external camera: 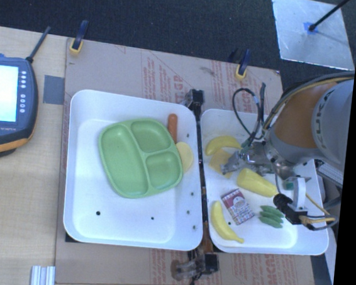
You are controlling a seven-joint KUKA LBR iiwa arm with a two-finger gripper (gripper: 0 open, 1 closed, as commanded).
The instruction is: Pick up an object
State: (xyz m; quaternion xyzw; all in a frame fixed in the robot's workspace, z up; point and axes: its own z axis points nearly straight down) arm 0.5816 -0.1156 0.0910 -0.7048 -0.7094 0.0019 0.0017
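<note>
Yellow plastic is what the gripper (234,163) is hanging over: in the right bin (318,248) a pale yellow wedge-shaped piece (257,184) is lying just lower right of the metal fingertips, its long axis running roughly left to right across the frame with a slight downward slope to the right. A curved yellow piece like a small banana (221,144) is sitting just upper left of the same fingertips, so the fingers are poised between the two. Which one the program is aiming at is a judgement call; the wedge looks the nearer candidate, and a grasp on it would call for the fingers to be shifting a little down and to the right and closing across its short side.

How far apart the fingers are standing cannot be told from this slant, and nothing is showing between them, so nothing can be said to be held.

Farther down in that bin, a second banana (221,223) is lying along the lower left, a small red and white packet (237,206) is sitting just beside it, and a green bean pod (271,217) is resting to the right near a black cable end.

The arm (313,121) is filling the frame's right side. In the left bin (75,159) a green divided plate (140,158) is lying, with an orange carrot-like stick (172,127) and a pale yellow piece (185,156) at its right edge. A tablet-like controller (2,104) is lying at the far left of the frame.
</note>
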